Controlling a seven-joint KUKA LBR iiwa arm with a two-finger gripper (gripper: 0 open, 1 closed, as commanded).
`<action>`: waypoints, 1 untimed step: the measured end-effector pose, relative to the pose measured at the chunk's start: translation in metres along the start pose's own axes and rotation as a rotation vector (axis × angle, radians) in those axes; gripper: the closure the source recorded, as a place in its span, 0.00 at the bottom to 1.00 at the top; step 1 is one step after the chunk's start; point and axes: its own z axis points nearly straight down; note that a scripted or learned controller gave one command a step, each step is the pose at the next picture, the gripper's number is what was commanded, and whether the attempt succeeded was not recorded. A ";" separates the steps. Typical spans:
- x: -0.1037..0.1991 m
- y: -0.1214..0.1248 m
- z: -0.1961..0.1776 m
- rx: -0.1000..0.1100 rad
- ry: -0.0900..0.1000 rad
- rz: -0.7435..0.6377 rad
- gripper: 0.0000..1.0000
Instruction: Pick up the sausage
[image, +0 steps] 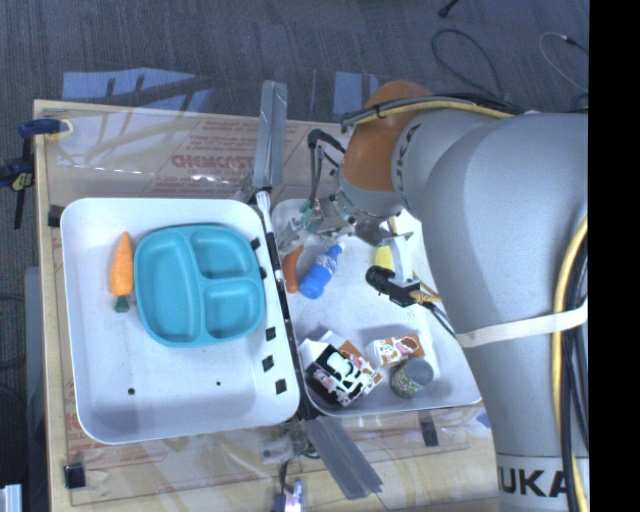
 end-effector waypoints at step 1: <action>0.001 0.000 -0.008 0.001 0.004 -0.075 0.00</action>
